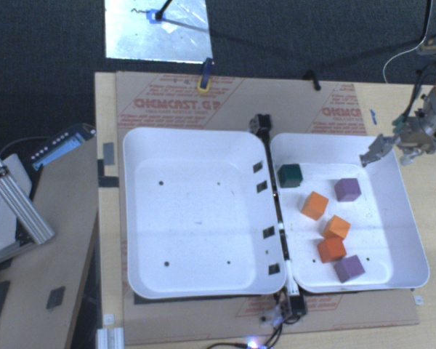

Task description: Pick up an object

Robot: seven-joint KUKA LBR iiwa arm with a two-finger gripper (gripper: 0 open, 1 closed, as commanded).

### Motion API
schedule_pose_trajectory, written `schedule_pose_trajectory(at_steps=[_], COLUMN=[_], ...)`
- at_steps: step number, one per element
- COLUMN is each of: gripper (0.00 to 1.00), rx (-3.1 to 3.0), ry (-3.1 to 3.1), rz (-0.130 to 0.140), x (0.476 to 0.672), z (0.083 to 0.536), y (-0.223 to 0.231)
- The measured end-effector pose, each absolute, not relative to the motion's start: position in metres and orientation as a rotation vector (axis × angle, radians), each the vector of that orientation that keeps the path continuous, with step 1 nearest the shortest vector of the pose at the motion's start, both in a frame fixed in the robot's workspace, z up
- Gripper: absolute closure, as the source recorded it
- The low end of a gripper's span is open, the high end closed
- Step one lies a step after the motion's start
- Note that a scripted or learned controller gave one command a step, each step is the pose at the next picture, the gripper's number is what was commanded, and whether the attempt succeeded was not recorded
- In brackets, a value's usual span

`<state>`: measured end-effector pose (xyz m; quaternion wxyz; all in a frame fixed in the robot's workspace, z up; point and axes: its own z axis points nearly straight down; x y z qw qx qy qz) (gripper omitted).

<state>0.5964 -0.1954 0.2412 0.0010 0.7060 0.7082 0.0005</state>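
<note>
— Grey metal at the right bin's [414,224] far right corner: that is the gripper [376,151], up over the rim. Its fingers look slightly parted, and nothing sits between them.

— So no pick yet?

— None, I'd judge. Every block lies on the bin floor, well apart from the gripper. The whole grasp is left: choose one, come down, close, lift.

— What is nearest?

— The upper purple cube [347,189], just below and left of the gripper. Beyond it sits the green block [290,174], near the divider between the bins.

— And the rest?

— An orange cube [315,205] mid-bin, then two more orange ones [338,227] [331,249] touching each other, and a second purple cube [349,267] just beside the lower one.

— The left bin [142,217]?

— Bare white floor, just small dark dots.
</note>
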Motion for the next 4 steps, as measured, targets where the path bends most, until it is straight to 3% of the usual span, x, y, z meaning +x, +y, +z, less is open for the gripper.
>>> schedule_pose_trajectory(at_steps=[1,2,3,4], gripper=[0.0,0.0,1.0,1.0], rx=[2.209,2.224,2.216,2.21], ry=[2.233,2.227,2.221,2.226], rz=[0.003,-0.003,0.004,0.008], x=[0.668,0.598,0.603,0.609], z=[0.102,0.083,0.096,0.15], y=[-0.154,-0.127,-0.129,-0.103])
